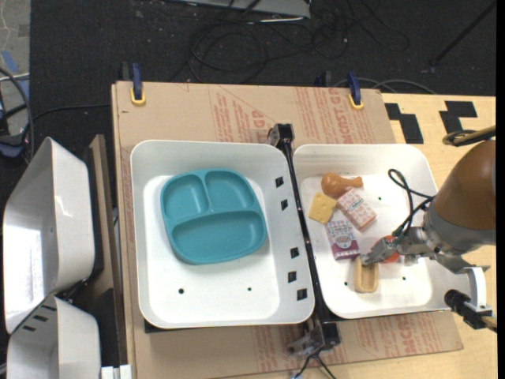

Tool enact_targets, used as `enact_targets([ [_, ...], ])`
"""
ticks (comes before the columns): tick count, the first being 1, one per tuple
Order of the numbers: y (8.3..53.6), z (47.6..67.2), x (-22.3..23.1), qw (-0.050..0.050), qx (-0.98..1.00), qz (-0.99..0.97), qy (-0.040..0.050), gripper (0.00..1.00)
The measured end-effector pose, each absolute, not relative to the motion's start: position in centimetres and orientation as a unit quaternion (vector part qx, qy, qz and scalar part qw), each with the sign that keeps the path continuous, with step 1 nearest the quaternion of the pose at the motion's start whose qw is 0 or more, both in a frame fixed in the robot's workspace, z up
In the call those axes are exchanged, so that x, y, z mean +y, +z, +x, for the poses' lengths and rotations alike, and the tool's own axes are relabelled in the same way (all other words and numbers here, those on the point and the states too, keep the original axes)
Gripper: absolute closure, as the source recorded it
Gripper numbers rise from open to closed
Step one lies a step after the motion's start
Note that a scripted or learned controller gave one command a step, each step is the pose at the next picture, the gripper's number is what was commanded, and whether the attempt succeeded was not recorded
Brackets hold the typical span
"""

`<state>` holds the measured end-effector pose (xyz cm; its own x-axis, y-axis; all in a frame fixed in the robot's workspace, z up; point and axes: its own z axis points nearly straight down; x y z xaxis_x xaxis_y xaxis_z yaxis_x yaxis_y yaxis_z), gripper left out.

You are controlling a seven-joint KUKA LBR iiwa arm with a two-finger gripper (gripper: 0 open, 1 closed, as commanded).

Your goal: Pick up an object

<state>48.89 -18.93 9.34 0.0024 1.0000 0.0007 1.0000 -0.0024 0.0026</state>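
Observation:
The right bin [410, 297] holds several small items. An orange-brown drumstick-shaped toy [341, 183] lies at the back, with a yellow wedge [322, 208] and a pink box [357, 209] just in front of it. A purple-and-white packet [342, 238] lies nearer the middle, and a tan oblong piece [365, 277] sits toward the front wall. My gripper [382, 252] reaches in from the right and hangs low over the tan piece's far end, right of the packet. I see nothing held in it.
The left bin [150, 235] carries a teal divided plate [213, 215]. A black divider with clips [296, 227] runs between the bins. A black cable [402, 188] loops over the right bin's back half. Grey tubs [47, 227] stand off the bench at left.

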Motion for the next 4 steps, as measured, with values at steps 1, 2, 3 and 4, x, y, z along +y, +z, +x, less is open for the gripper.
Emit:
enact_targets([
  [1, 10.9, 49.3, -18.8, 0.003, 0.707, 0.707, 0.0055, 1.00],
  [2, 15.3, 49.2, -18.2, 0.002, 0.708, 0.706, 0.0008, 1.00],
  [3, 21.3, 48.8, -18.7, 0.003, 0.708, 0.706, 0.0013, 1.00],
  [4, 25.8, 49.0, -18.7, 0.003, 0.708, 0.706, 0.0012, 1.00],
])
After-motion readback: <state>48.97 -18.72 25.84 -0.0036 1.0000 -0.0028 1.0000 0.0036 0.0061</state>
